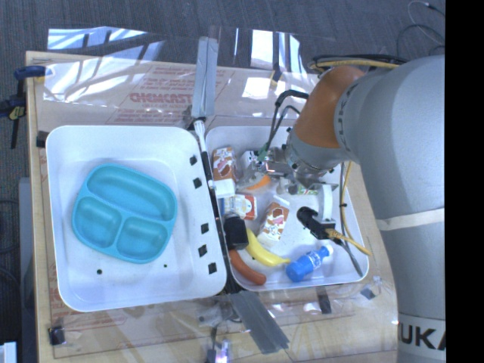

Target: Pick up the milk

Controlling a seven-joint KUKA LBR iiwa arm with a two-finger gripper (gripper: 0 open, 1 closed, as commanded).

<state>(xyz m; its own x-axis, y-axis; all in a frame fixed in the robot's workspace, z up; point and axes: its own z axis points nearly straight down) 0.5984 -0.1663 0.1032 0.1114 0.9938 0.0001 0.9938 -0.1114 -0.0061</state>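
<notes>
A small white milk carton [275, 222] with a red and brown picture lies tilted in the middle of the right bin [355, 257]. My gripper [290, 178] hangs low over the back half of that bin, just behind the carton and slightly to its right. The grey wrist and the orange band [321, 116] cover the bin's back right corner. I cannot tell whether the gripper touches the carton.
A similar carton [223, 163] lies by the bin's left wall, with a smaller one [242, 204] and a black item [235, 231] below it. Banana [266, 252], sausage [247, 268] and blue bottle [308, 264] lie along the front. A blue divided plate [125, 212] sits in the left bin [68, 286].
</notes>
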